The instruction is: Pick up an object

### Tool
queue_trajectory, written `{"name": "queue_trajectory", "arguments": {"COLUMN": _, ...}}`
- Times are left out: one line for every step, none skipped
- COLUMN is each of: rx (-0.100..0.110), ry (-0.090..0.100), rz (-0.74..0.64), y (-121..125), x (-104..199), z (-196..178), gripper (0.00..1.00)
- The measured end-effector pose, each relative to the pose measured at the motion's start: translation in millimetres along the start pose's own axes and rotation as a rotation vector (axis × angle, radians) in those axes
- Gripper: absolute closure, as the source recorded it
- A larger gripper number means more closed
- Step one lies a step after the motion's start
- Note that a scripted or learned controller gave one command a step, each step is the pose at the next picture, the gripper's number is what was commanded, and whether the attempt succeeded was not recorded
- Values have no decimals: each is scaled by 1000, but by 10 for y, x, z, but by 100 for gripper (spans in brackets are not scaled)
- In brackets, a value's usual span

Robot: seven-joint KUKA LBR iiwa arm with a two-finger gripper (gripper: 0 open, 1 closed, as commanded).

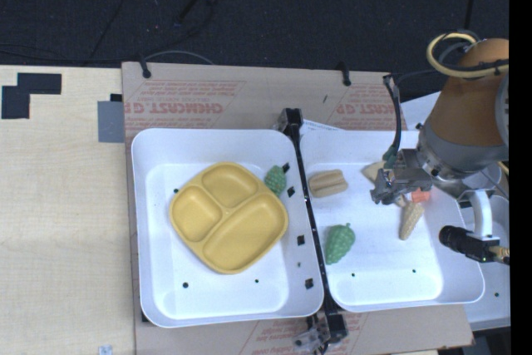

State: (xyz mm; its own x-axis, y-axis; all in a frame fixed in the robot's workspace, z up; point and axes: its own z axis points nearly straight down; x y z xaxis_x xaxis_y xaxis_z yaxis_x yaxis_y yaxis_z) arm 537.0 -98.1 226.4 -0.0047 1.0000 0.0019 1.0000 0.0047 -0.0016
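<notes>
We found the gripper (392, 189) low over the right bin (366, 295), whether open or closed we could not tell, with the ice-cream cone (410, 219) just near-right of it, long axis running near-to-far.

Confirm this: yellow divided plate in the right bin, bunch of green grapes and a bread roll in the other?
Not quite. The camera view shows the yellow divided plate in the left bin; the green grapes and bread roll lie in the right bin.
</notes>
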Motion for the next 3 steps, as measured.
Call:
{"name": "queue_trajectory", "arguments": {"rx": 0, "ry": 0, "rz": 0, "y": 193, "x": 490, "z": -95, "gripper": 100}}
{"name": "queue_trajectory", "arguments": {"rx": 1, "ry": -2, "rz": 3, "y": 331, "x": 896, "z": -5, "gripper": 100}}
{"name": "queue_trajectory", "arguments": {"rx": 1, "ry": -1, "rz": 0, "y": 424, "x": 1332, "z": -46, "gripper": 100}}
